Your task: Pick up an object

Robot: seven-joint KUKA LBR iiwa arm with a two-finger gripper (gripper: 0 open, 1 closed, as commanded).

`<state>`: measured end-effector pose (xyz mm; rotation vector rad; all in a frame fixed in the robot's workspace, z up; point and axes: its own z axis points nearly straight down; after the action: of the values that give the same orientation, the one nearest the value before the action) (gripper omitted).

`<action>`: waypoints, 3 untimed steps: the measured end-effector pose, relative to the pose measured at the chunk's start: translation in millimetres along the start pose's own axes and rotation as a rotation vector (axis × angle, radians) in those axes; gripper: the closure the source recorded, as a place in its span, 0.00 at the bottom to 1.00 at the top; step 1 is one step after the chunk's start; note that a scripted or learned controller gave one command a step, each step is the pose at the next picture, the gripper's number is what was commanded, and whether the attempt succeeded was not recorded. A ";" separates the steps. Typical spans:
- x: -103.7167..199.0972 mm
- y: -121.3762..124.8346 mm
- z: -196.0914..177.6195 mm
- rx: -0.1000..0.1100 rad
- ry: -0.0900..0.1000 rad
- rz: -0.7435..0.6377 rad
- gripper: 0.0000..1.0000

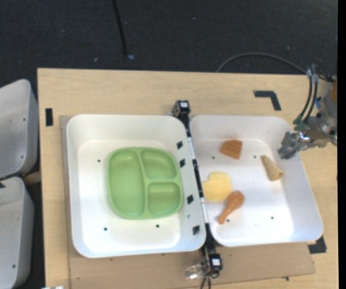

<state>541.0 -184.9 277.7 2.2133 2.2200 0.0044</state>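
Four food pieces lie in the right white bin [299,218]: an orange-brown wedge [232,149], a tan cone-shaped piece [272,168], a pale yellow lump [216,186] and a brown drumstick [231,206]. My gripper [290,145] hangs over the bin's upper right rim, just up and right of the tan cone piece. It holds nothing that I can see.
The left white bin [85,233] holds a green divided plate [144,181]. A black clip strip [192,179] runs between the two bins. A dark cable [254,57] loops over the bench at the back right. White chairs [4,137] stand at the left.
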 end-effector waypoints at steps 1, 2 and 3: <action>56.7 9.6 7.0 0.004 0.002 -0.003 1.00; 111.1 20.8 19.6 0.008 0.004 -0.004 1.00; 152.1 41.0 30.5 0.005 0.002 -0.002 1.00</action>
<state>581.7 -32.8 247.1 2.2149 2.2258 0.0007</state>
